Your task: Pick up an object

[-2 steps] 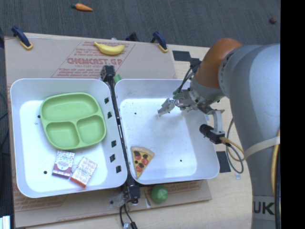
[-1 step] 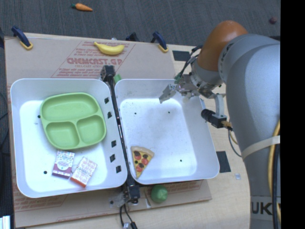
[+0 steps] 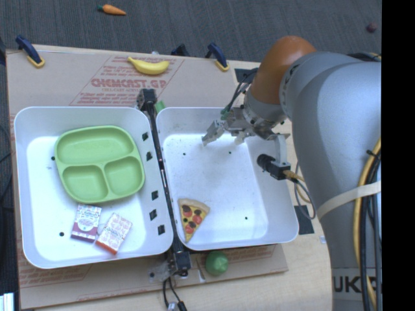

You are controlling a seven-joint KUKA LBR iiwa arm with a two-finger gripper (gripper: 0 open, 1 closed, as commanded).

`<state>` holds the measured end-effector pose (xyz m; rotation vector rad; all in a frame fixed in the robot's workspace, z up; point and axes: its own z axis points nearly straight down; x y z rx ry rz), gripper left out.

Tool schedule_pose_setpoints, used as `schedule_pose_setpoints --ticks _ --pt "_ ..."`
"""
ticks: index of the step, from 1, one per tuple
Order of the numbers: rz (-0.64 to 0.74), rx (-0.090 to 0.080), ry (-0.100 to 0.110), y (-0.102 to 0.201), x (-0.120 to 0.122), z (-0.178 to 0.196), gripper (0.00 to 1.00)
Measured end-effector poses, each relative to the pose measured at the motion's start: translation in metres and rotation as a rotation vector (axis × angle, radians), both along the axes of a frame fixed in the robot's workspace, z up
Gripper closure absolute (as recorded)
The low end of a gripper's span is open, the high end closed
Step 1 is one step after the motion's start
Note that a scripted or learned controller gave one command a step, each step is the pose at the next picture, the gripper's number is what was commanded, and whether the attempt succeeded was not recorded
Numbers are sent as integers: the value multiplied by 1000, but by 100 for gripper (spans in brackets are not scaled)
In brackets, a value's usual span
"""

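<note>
Not much progress to report. My gripper (image 3: 217, 132) hangs over the back of the right bin (image 3: 275, 222), prongs spread from what I can make out at this angle, nothing between them. The only thing in that bin is the pizza slice (image 3: 192, 217), well apart in the front left corner. So the whole pick is left to do.

Two white bins are seen side by side on the desk (image 3: 214, 76). In the left bin (image 3: 32, 238), a green divided plate (image 3: 98, 162) and two small packets (image 3: 101, 229) are held. In the right bin (image 3: 272, 219), a pizza slice (image 3: 192, 217) lies near the front left corner. The gripper (image 3: 217, 133) is positioned over the right bin's back edge. A banana (image 3: 149, 64) lies on the cardboard behind the bins, and a green ball (image 3: 217, 262) in front.
</note>
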<state>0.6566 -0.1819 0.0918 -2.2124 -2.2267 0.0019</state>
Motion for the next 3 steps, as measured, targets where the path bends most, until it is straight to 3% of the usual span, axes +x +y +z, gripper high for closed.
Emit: schedule_pose_setpoints --ticks 1,2,3 --pt "-2 -1 -3 -21 0 1 0" --pt "0 0 0 27 0 0 0" --pt "3 0 1 27 0 11 100"
